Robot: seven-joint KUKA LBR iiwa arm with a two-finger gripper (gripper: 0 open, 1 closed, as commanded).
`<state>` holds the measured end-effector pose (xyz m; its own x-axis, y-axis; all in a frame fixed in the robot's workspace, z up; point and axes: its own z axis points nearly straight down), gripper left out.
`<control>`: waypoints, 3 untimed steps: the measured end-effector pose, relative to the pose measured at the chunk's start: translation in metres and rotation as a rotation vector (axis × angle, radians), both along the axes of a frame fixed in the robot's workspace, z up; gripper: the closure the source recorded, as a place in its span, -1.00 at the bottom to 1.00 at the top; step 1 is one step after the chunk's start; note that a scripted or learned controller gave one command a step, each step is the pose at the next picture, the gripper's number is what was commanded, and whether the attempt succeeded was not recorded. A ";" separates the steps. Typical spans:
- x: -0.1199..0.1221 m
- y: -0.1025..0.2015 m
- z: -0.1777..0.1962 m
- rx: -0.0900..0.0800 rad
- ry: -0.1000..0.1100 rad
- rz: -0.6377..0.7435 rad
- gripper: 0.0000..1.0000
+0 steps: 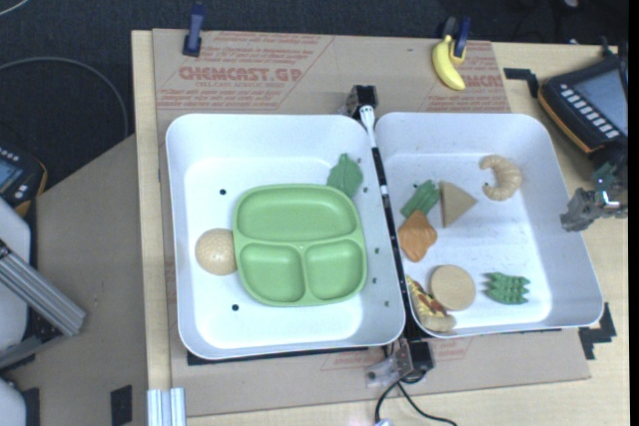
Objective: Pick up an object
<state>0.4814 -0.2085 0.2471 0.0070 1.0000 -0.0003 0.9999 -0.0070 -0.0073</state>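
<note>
No object is picked yet — all the candidates lie in the bins, and none is between fingers. The nearest one to the claw [587, 208] is the croissant [500, 177], a little to its left and slightly higher in the view, inside the right bin [559, 259]. Further left of the claw there are the tan wedge [456, 205], the carrot [417, 222] with green top and, lower, the round cookie [452, 286]. The green bean pods [506, 288] lie below-left of the claw, near the front wall of that bin, and a small mixed piece of food [429, 307] sits in the front left corner.

Much further left, across the divider, the left bin [190, 214] holds the green divided plate [299, 243], a green leaf [346, 176] touching its far edge, and a beige ball [216, 251] just beside it.

The claw itself is at the right rim of the right bin, over the edge and not over any object. It is small and partly blurred here, so I cannot tell if it is released or clenched; nothing is seen in it.

My judgement: the task is at its beginning. Approach, descent, closing and lifting are all left to do.

A banana [448, 64] lies on the tabletop [300, 65] behind the bins, far up-left from the claw.
</note>
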 end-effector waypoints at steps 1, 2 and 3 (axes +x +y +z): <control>0.007 0.106 0.126 0.001 -0.022 0.020 1.00; 0.004 0.022 0.059 -0.001 -0.001 -0.001 1.00; 0.013 -0.017 -0.051 0.002 0.000 0.003 1.00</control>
<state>0.4945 -0.2259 0.1961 0.0037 1.0000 0.0017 1.0000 -0.0037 -0.0075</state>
